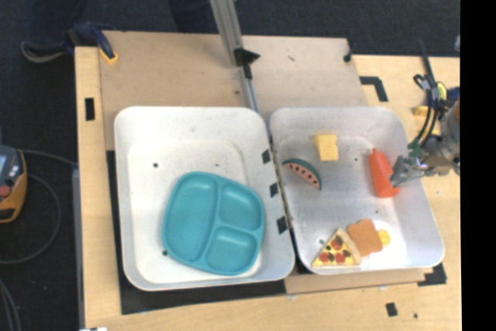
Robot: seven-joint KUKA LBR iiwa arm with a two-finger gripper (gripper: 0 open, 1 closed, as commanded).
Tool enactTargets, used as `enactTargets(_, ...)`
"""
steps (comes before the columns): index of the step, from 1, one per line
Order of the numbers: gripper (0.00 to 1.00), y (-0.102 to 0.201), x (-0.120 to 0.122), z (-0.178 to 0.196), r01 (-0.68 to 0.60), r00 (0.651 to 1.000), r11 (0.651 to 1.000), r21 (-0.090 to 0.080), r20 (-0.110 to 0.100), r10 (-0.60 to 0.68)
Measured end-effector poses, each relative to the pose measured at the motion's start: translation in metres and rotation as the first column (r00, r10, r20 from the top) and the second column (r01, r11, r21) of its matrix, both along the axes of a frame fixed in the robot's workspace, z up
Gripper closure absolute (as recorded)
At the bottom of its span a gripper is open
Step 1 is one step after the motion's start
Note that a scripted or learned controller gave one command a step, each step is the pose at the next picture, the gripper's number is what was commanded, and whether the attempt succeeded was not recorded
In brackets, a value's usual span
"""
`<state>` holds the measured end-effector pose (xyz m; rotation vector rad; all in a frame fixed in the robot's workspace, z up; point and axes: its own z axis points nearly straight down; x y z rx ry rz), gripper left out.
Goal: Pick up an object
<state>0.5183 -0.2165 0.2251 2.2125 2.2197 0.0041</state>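
Note:
In the right bin (418, 236) lie a yellow block (326, 146), a watermelon slice (302, 173), an upright orange-red piece (380, 173), a pizza slice (336, 252) and a tan bread-like piece (365, 236). My gripper (406, 169) reaches in low from the right edge of the camera view. Its tip sits right beside the orange-red piece, on that piece's right side. I cannot tell whether it touches the piece.
The left bin (155, 136) holds a teal divided plate (214, 222). A metal rail (225, 4) runs from the top down to the gap between the bins. Cables and hardware (430, 101) sit by the right bin's far right edge.

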Motion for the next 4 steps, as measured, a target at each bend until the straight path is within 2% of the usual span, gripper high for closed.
enactTargets(1,1.00,-0.002,0.002,0.045,0.000,1.000,1.000,0.000,0.000,0.000)
enactTargets(3,1.00,0.107,0.013,0.020,-0.004,1.000,1.000,0.004,-0.005,0.004)
enactTargets(4,1.00,0.166,0.013,0.021,-0.005,1.000,1.000,0.005,-0.006,0.005)
